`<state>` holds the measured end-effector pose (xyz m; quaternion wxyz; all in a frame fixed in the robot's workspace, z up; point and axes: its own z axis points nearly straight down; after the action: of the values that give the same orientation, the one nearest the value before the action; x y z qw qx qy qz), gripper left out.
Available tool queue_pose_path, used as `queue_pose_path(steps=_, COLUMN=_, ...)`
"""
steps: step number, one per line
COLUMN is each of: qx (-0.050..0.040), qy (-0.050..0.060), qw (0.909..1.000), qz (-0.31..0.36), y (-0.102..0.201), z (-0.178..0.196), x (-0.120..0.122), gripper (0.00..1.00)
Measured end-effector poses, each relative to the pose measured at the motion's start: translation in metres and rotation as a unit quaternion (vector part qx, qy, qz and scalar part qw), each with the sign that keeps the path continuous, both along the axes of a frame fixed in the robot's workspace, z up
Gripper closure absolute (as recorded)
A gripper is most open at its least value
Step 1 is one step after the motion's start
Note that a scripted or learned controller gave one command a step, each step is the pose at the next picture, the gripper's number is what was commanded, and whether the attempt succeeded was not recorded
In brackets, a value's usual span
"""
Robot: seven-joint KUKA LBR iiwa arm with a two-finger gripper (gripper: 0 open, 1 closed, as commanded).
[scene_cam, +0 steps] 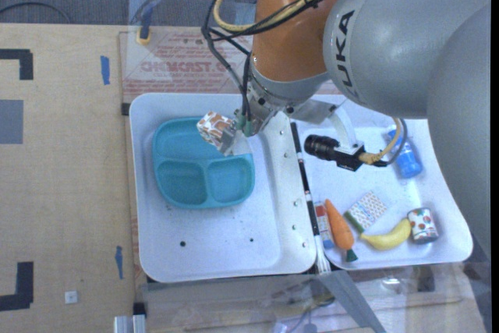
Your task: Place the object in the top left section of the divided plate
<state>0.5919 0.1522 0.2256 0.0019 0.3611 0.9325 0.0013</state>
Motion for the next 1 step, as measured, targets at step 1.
queue_pose_path(steps=1, qx=-0.0006, qy=0.002, qw=0.9922, qz=0.124, y=-0.0442, z=-0.0371, x=-0.0101, gripper=1.0)
